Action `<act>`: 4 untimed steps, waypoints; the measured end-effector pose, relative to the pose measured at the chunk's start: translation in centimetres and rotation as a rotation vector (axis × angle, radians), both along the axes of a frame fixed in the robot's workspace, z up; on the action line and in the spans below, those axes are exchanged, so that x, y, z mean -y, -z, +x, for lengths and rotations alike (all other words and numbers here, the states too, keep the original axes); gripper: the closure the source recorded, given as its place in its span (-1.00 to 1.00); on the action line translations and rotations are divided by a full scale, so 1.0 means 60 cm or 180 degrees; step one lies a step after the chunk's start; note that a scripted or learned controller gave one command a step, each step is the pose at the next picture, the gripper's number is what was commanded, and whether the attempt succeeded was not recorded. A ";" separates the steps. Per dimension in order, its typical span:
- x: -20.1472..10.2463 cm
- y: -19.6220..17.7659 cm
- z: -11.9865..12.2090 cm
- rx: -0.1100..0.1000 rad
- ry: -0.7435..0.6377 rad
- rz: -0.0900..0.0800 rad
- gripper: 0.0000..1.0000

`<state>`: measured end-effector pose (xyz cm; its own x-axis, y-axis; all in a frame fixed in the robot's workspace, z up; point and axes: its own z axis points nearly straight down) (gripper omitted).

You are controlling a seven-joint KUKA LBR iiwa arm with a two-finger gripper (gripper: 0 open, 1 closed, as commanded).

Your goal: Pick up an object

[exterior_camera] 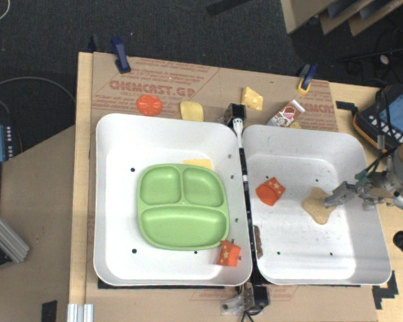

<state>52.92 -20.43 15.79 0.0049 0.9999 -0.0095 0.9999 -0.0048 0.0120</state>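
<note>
Your claw (340, 195) sits low in the right bin (332, 270) with its tips against the tan block (318, 205), likely lining up a grasp, though you cannot tell whether it has closed on it yet.

You can read "CHEMCAST G.P" in red print on the brown board (159, 84) behind the left bin, upper middle of the frame; smaller print there is illegible.

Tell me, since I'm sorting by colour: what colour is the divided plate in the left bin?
Light green, seen clearly in the camera view.
</note>
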 end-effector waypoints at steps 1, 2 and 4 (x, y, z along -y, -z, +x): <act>-0.057 0.125 0.095 -0.0016 -0.0032 0.0019 -1.00; -0.043 0.116 0.020 -0.0010 -0.0013 0.0020 -1.00; -0.013 0.097 -0.022 0.0002 -0.0024 0.0036 1.00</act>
